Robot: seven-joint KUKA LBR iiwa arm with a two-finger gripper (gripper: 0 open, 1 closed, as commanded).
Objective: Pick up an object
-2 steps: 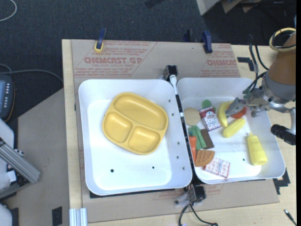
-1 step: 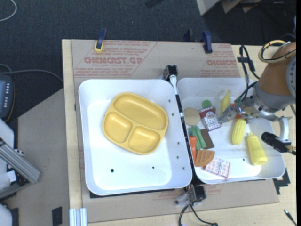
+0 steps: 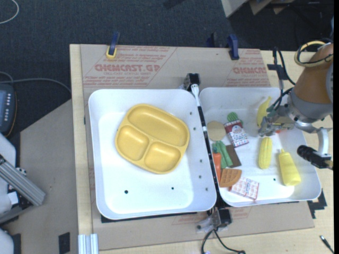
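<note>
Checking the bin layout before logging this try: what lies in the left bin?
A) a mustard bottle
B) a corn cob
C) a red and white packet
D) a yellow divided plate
D: the yellow divided plate lies in the left bin; the other small items lie in the right bin.

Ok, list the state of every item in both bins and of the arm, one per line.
Yellow divided plate: upright, alone in the left bin.
Corn cob: lying flat in the right bin, just below the gripper.
Mustard bottle: lying on its side.
Banana: lying near the gripper.
Gripper: low over the right bin, grip unclear.
</note>
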